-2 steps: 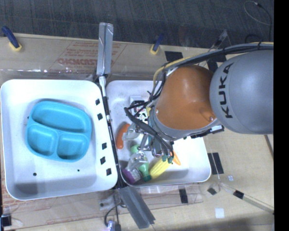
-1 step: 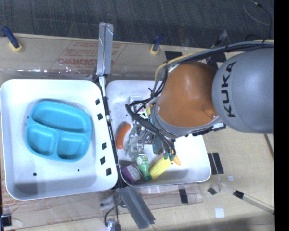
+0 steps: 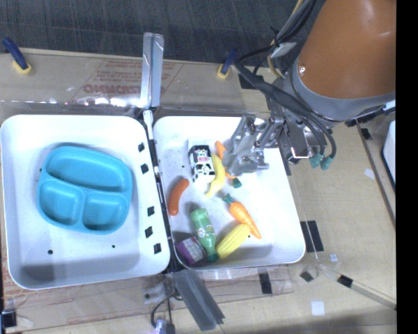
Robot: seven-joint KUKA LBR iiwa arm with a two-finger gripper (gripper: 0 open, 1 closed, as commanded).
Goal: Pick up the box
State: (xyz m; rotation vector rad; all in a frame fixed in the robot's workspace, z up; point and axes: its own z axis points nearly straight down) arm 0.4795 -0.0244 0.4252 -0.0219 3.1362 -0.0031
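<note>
I see the arm [image 3: 348,40] at 2 o'clock, fingers [image 3: 242,160] in the right bin [image 3: 282,207]; can't tell if they're open or closed. Blue tray [image 3: 86,188] in the left bin [image 3: 28,256]. Box [image 3: 201,162] at 9 o'clock of the fingers, apart, near the banana [image 3: 216,175].

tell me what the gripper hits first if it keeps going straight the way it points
Probably the banana, lying just past the gripper to the lower left, with the black-and-white box beyond it. Depth is hard to judge from above.
</note>
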